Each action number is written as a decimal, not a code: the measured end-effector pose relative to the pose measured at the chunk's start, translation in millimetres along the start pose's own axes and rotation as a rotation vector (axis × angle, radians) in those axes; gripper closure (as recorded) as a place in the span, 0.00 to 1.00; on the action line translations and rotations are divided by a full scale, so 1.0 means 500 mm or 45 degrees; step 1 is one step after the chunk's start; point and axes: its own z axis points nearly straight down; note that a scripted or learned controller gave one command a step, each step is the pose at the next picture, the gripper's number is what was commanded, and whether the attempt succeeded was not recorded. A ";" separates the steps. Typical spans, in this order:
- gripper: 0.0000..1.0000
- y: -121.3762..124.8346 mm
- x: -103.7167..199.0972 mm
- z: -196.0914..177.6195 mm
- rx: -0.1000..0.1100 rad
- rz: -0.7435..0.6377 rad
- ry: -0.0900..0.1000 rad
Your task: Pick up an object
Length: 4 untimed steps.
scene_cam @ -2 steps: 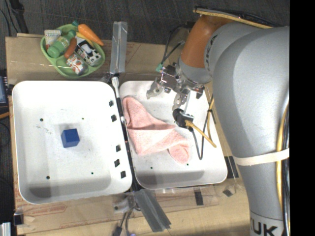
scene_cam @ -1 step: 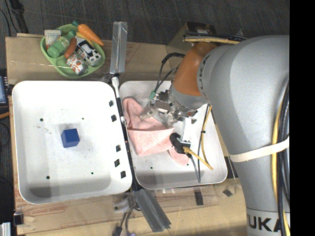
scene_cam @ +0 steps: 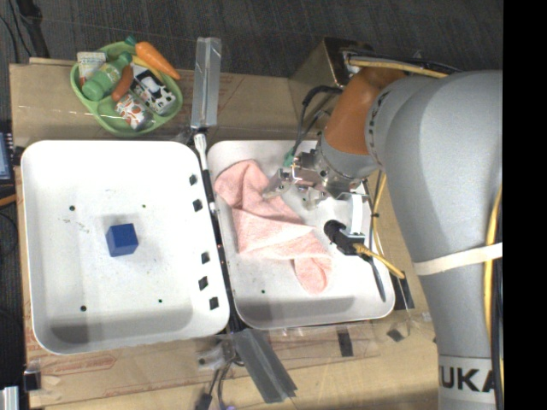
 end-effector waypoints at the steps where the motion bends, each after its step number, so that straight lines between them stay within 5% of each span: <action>1: 0.00 0.076 -0.066 -0.028 0.000 -0.110 0.000; 2: 0.00 -0.055 -0.089 0.003 0.004 -0.278 0.002; 3: 0.00 -0.053 0.073 0.005 0.007 -0.466 0.001; 4: 0.00 -0.100 0.178 -0.198 0.003 -0.426 -0.001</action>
